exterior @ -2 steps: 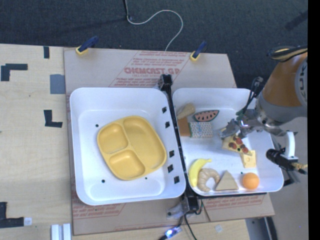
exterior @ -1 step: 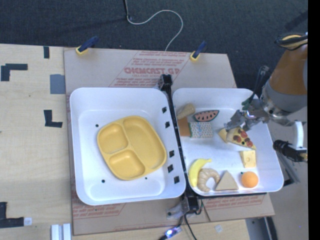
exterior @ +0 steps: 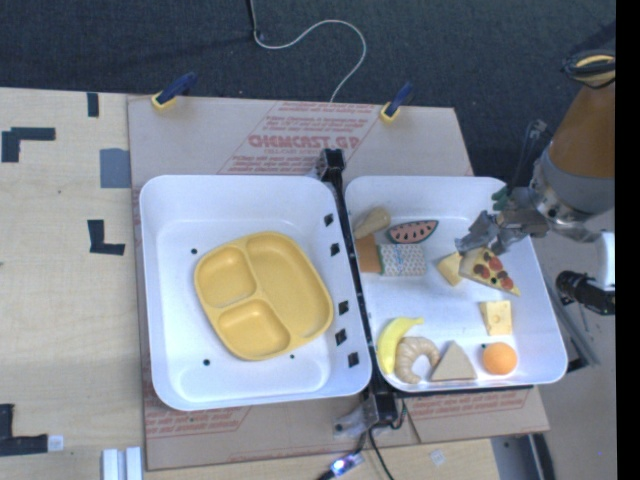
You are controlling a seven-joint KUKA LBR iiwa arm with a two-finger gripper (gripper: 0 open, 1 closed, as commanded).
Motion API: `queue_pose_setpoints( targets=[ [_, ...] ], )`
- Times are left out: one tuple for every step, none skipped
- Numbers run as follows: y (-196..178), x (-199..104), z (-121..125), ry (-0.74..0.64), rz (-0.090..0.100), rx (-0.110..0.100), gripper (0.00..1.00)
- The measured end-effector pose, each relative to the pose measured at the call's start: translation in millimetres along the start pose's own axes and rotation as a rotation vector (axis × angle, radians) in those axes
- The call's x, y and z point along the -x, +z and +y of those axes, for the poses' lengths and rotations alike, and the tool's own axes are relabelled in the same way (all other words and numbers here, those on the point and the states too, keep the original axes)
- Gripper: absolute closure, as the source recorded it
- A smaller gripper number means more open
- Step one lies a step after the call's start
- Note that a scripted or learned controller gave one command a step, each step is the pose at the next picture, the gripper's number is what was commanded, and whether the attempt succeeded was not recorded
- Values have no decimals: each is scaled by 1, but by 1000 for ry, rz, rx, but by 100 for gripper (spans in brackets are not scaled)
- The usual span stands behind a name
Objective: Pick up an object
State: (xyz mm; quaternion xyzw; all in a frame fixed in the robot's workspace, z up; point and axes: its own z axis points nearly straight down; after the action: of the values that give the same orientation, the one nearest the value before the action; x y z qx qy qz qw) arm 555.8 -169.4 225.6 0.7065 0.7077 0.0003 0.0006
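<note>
Along the right bin's [exterior: 520, 380] near edge are lying a banana [exterior: 392, 335], croissant [exterior: 415, 357], wedge [exterior: 454, 363] and orange [exterior: 499, 359]. Farther in, the pizza slice [exterior: 482, 268], probably light rigid plastic, is sitting under the pincer [exterior: 487, 230]; its crust edge looks best to grip. Whether the pincer is apart or together, I cannot tell.

Arm [exterior: 585, 138]: fat rounded orange-tan segment at upper right, yellow ring marking near top. Below it grey metallic wrist collar [exterior: 560, 193], pale underside. Dark grey two-finger gripper [exterior: 482, 236], angular small-part assembly, blurred. Thin dark rod or cable [exterior: 527, 153] running alongside wrist. Black knob-like fitting [exterior: 580, 290] below, white bracket beside.
</note>
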Motion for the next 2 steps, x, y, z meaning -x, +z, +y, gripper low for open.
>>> queue_pose_setpoints(
  targets=[
    [-8, -56, -15, -5, 2, -3, 100],
    [4, -106, -24, -4, 2, -6, 100]
  ],
)
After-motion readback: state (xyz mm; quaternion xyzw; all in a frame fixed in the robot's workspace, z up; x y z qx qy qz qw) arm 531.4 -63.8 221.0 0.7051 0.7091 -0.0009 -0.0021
